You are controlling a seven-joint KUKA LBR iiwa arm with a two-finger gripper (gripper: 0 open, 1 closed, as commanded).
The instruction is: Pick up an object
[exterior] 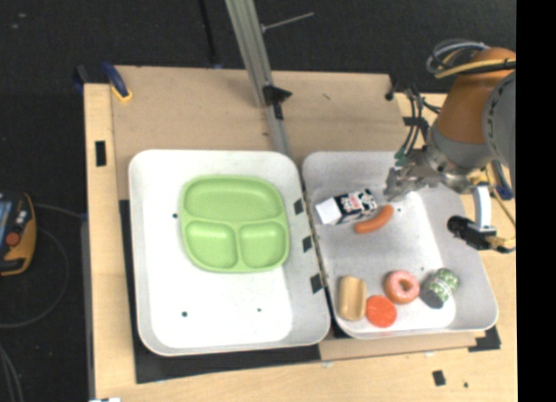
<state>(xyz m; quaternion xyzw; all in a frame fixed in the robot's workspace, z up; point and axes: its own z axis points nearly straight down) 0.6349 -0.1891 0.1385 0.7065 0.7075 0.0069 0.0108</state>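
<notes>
From my remote seat I see the arm (465,122) reaching in over the right bin (465,300), with the jaws low over its far part. They are too small and dark against the wrist for me to tell whether they are spread or pressed together, and I see nothing between them.

Just below the jaws and a little to the left lies an orange sausage (373,220), tilted, near them but apart. Left of the sausage, and touching or almost touching it, is a small black-and-white carton (347,207).

Well below the jaws, along the bin's near edge, I count four more things in a row: a tan cylinder (350,297) furthest left, a red-orange round piece (380,311) just beside it, a pink doughnut (401,286) almost straight beneath the jaws, and a green-and-white lump (439,287) off to the right.

Far left of the jaws, the left bin (156,305) holds a green divided plate (234,222). Both bins sit on the desk (200,105).
</notes>
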